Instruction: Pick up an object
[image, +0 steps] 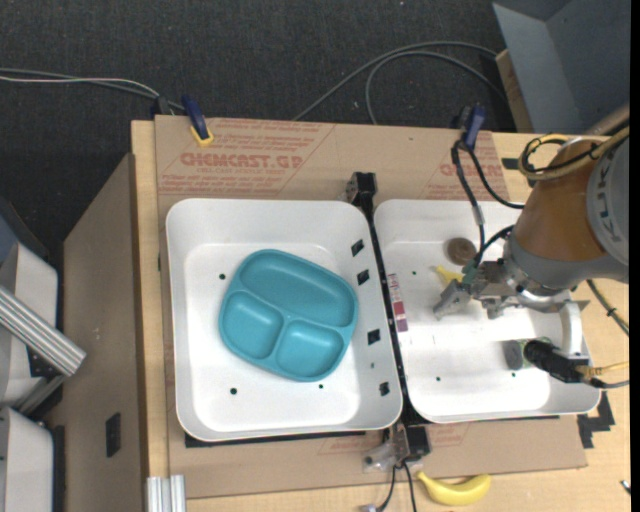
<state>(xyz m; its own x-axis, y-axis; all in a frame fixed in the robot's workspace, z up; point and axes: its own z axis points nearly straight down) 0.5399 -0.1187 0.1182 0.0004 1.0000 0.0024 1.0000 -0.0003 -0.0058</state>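
teal, that's what grabs the eye first: a big divided plate (288, 314) w/ three compartments sits alone in the left bin (190, 330), tilted a bit, nothing in its wells.

right bin (470, 395) is where the arm (570, 225) works, reaching in from the right. gripper (455, 291) sits low over the bin's upper-middle, pointing left; can't tell how its tips stand, too small & dark to read.

likeliest target, imo: a small yellow piece (446, 272) just beside the gripper's tip, slightly up & left of it, long axis roughly left-right. whether they touch, can't say. a round brown disc (460, 248) lies a little further up. a small grey block (514, 353) lies near the bin's lower right, apart from the gripper.

outside the bins, a banana (455, 488) rests at the bench's front edge.
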